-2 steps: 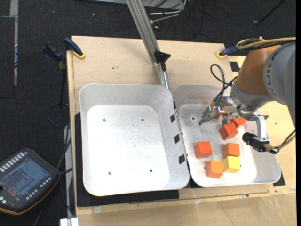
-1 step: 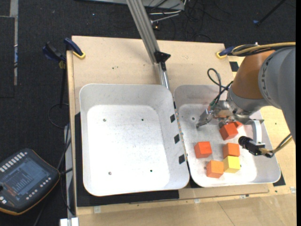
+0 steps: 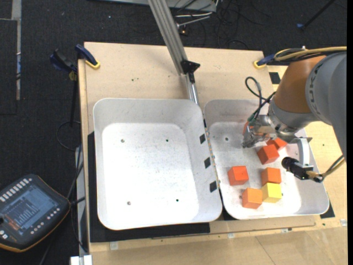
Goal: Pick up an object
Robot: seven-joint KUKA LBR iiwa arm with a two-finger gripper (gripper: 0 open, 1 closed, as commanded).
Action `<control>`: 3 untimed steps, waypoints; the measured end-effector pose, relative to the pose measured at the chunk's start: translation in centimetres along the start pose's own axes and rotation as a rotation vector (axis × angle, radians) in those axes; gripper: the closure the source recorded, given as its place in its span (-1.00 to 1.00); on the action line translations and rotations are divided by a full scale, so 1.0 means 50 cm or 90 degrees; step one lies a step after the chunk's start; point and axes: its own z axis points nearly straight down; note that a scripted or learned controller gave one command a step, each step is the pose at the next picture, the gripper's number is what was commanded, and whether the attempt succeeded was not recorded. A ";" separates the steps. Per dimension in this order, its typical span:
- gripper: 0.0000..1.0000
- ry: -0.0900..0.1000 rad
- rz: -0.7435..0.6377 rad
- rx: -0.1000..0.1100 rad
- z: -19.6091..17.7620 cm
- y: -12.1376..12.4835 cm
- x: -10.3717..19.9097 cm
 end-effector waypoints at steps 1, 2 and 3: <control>1.00 -0.001 0.000 -0.002 -0.087 -0.003 -0.005; 1.00 -0.001 0.000 -0.003 -0.187 -0.019 -0.010; 1.00 -0.001 -0.002 -0.002 -0.233 -0.017 -0.010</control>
